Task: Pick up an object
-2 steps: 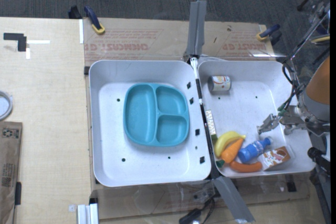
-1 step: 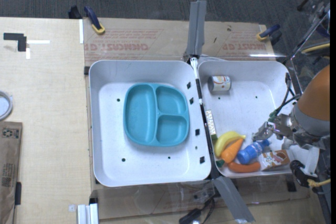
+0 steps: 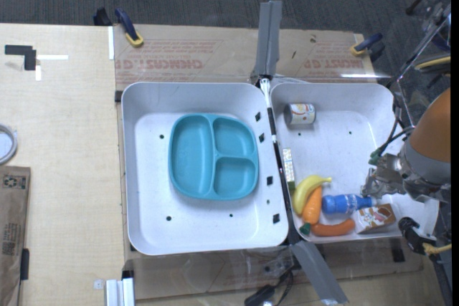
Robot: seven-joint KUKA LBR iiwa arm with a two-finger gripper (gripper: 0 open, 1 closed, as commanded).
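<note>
A: While the arm (image 3: 430, 147) is reaching in from the right, where is its gripper (image 3: 378, 179) sitting?

B: It is hanging over the right bin (image 3: 337, 100), close to that bin's right wall and toward the near side. The metal fingertips are pointing left, just beside the blue bottle (image 3: 347, 203).

A: Is it gripping anything?

B: Whether it is open or closed I cannot tell; the tips are blurring into the clutter below them. Nothing is showing between them.

A: What is lying in that bin?

B: Along the near wall a small cluster is sitting together. A banana (image 3: 308, 190) is curving at the left of it, an orange carrot (image 3: 313, 206) is leaning against the banana, and a second carrot (image 3: 332, 228) is lying flat nearest the edge. The blue bottle is lying on its side to the right of them, its white cap toward the gripper. A brown packet (image 3: 378, 218) is resting in the near right corner, touching the bottle.

A: And farther back?

B: A small can (image 3: 300, 114) is lying on its side near the far left corner, well apart from the rest.

A: The left bin (image 3: 143, 175)?

B: It is holding a teal divided plate (image 3: 214, 155), sitting roughly in the middle.
</note>
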